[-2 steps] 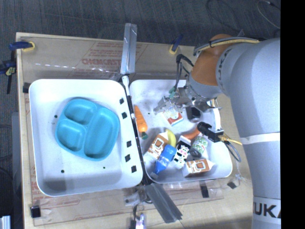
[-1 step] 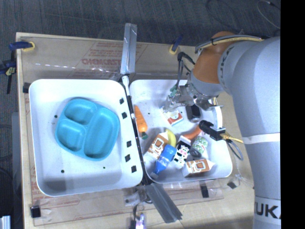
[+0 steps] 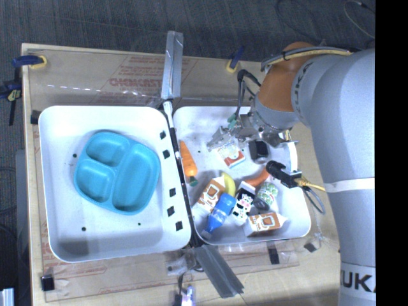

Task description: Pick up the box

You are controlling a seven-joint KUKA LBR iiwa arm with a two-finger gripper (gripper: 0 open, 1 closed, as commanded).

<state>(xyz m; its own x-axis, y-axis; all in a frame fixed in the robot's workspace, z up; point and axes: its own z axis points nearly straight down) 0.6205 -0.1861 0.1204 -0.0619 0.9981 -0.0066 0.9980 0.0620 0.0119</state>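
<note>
The gripper hangs over the right bin, just above a small red-and-white box that seems to sit right beneath it, beside the carrot. I cannot tell whether it grips anything.

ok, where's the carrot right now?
The carrot lies in the right bin, along its left wall beside the divider, up-left of the banana and the blue bottle.
</note>
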